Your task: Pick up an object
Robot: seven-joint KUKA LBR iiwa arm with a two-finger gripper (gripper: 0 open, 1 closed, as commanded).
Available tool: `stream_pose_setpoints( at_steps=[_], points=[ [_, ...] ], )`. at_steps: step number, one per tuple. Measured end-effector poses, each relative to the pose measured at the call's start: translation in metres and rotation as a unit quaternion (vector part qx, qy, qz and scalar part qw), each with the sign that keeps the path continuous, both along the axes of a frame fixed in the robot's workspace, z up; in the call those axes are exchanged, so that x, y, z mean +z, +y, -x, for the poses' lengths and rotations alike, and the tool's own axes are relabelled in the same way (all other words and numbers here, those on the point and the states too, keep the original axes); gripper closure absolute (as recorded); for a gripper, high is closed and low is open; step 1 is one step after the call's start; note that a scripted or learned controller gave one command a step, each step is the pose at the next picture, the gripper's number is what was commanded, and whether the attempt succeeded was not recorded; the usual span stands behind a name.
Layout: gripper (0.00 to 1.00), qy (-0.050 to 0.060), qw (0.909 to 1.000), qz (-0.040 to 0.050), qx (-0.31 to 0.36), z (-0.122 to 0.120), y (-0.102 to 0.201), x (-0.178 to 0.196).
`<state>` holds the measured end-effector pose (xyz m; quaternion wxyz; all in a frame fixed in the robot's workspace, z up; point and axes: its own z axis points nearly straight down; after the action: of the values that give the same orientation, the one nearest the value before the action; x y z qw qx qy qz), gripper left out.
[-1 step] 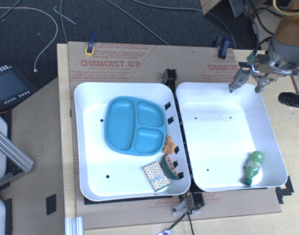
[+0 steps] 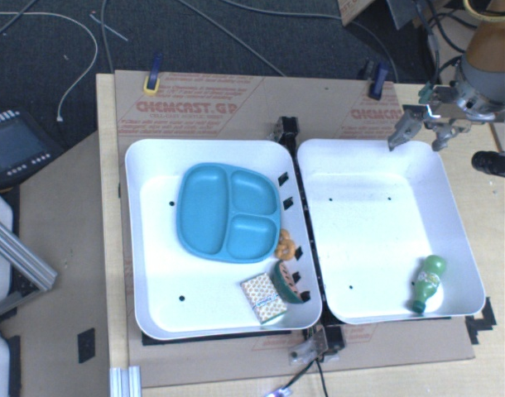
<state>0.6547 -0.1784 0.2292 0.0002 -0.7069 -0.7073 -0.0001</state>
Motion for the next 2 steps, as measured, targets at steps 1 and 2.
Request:
stream_pose_setpoints(
  at_steps=[1, 2],
  points=[
    [0.0, 0.003, 1.0, -0.0007, 0.0, -0.001, 0.009, -0.047],
    [0.0, 0.003, 1.0, -0.0009, 0.0, 0.01, 0.01, -0.101]
  ],
)
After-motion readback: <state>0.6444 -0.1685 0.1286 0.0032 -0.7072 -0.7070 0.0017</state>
